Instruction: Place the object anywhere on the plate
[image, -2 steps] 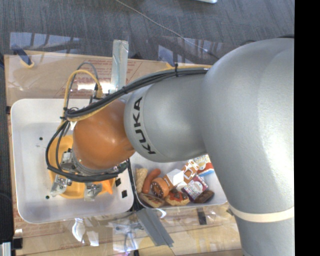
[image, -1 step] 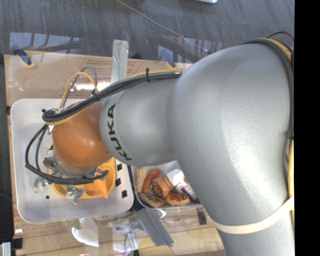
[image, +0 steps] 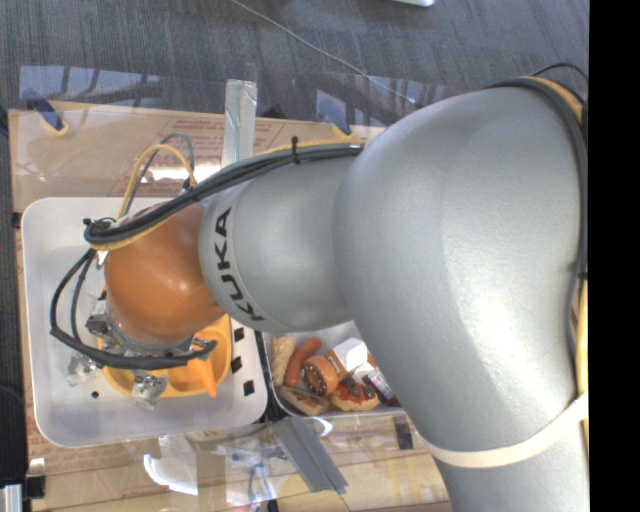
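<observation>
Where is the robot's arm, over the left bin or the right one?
Over the left bin. The arm stretches across, its orange band above that bin's yellow plate.

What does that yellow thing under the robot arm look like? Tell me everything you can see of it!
The yellow thing looks like smooth, shiny plastic in a yellow-orange colour, maybe a plate or dish. It lies in the left white bin, near the bin's front edge. Most of it is hidden beneath the arm's orange band and black cables. What shows is a curved lower rim and a raised piece on its right side. Its full shape cannot be told, nor whether anything rests on it.
</observation>
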